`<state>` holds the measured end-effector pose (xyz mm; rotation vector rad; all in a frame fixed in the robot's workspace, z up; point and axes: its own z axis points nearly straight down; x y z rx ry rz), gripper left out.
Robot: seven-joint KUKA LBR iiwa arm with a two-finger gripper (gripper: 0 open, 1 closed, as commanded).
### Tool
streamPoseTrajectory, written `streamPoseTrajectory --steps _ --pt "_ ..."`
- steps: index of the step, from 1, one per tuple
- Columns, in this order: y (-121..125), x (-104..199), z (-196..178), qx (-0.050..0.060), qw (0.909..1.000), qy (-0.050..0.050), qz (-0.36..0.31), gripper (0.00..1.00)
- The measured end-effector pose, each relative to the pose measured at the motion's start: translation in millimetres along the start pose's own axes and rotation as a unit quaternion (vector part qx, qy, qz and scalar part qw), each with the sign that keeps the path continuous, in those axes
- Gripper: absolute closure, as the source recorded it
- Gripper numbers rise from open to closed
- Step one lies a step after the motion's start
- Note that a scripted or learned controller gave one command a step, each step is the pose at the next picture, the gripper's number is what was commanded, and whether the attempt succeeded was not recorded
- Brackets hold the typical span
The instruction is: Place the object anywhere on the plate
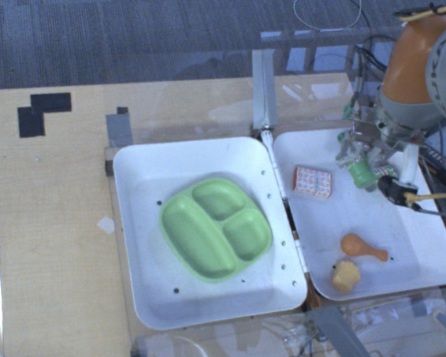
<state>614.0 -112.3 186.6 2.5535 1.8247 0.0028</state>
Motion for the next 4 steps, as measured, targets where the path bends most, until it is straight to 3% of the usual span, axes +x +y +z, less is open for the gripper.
streamPoseTrajectory --steps 1,2,3,4 --pt "27.0 93.0 1.1 0.0 0.9995 0.001 -0.031 1.0" --pt "-20.7 152.6 1.0 0.001 0.9985 0.001 -0.055 1.0" --pt "-94.6 194.1 -11.5 0.0 0.9888 0.001 -0.15 1.0" --pt "-94.4 193.7 -11.5 0.0 0.9888 0.001 -0.149 0.0"
